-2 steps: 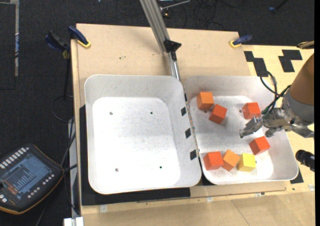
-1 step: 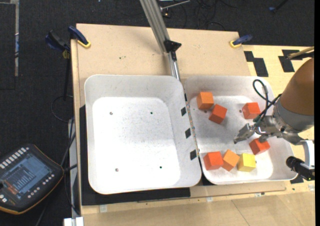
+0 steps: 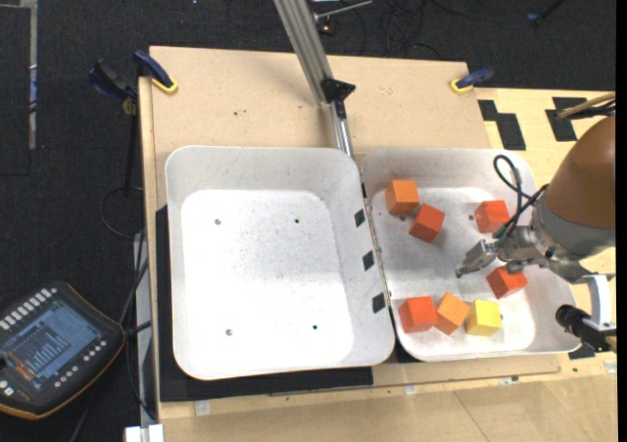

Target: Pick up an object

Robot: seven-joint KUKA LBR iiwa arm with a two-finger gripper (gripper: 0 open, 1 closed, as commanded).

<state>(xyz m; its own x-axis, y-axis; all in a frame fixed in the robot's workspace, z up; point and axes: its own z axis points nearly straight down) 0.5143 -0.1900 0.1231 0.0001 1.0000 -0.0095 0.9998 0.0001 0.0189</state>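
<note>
Arm came in from the right, orange band sitting over the right bin [image 3: 534, 337]. Tool [image 3: 482, 262] hung low inside that bin, roughly mid-bin, pointing left. Couldn't tell if it was released or clenched — too small and dark, and no block was visible in its grip.

Blocks, all in the right bin: orange cube [image 3: 402, 196] top-left, w/ a red-orange cube [image 3: 427, 222] just beside it, lower right. Another red-orange cube [image 3: 492, 216] sat further right, near the tool's cable. A red cube [image 3: 506, 280] lay just beside the tool, on its lower right, partly tucked under the wrist — touching or not, couldn't say. Along the near wall ran a row of three: red-orange block [image 3: 419, 314], orange block [image 3: 453, 313] tilted on the diagonal, yellow block [image 3: 484, 318], packed close together.

Left bin [image 3: 186, 234] sat flush alongside, the two rims meeting in the middle. Both rested on the tan worktop [image 3: 245, 97]. Blue-yellow clamps [image 3: 152, 73] gripped its far corners. Teach pendant [image 3: 49, 347] lay on the floor, lower left.
</note>
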